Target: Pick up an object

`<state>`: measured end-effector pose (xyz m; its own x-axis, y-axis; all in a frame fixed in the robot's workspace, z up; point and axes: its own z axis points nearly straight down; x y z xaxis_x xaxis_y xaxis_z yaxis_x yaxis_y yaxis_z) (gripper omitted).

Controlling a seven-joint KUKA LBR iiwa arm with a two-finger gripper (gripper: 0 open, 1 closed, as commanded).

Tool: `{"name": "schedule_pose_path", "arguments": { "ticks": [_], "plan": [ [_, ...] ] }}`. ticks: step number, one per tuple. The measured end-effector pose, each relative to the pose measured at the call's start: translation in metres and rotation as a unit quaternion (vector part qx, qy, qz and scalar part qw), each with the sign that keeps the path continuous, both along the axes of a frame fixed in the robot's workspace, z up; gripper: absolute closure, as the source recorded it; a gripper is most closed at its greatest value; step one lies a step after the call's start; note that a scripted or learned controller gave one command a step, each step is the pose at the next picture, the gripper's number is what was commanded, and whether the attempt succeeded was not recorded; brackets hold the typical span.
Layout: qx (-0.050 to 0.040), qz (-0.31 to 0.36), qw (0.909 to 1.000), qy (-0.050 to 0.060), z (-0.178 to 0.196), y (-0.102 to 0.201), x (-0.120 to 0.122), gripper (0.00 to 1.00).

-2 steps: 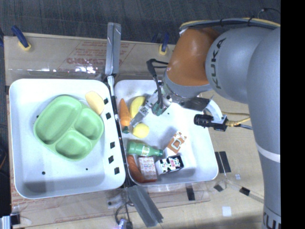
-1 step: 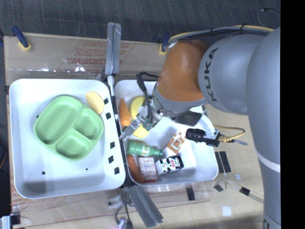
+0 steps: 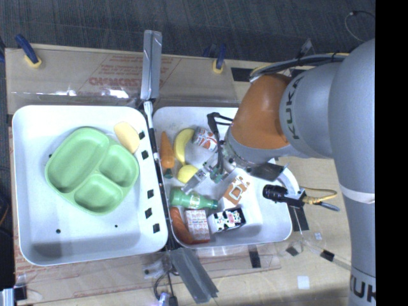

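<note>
Nearest the camera, along the right bin's [image 3: 275, 233] front edge, lie one snack packet [image 3: 196, 222] and one black-and-white carton [image 3: 228, 218], with one green bottle [image 3: 193, 201] just behind. Above the clutter hang the jaws [image 3: 217, 168]; open or clenched, I cannot tell, and a clean grasp likely means settling on one isolated item. Farther back sit two lemons [image 3: 183, 144], one carrot [image 3: 166, 153], and, in the left bin [image 3: 38, 234], one green tray [image 3: 93, 169].

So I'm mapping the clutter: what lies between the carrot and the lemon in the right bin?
In the camera view, a banana lies between the carrot and the lemon.
</note>
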<state>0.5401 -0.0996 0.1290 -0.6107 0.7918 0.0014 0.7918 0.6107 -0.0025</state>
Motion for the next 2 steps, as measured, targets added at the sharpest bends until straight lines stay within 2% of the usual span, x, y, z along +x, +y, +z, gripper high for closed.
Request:
{"name": "schedule_pose_path", "arguments": {
  "ticks": [1,2],
  "plan": [
    [0.0003,-0.043,0.9991,0.000,-0.038,0.001,0.012,0.00],
    [0.0003,-0.032,0.9995,-0.001,-0.038,-0.015,-0.004,0.00]
  ]
}}
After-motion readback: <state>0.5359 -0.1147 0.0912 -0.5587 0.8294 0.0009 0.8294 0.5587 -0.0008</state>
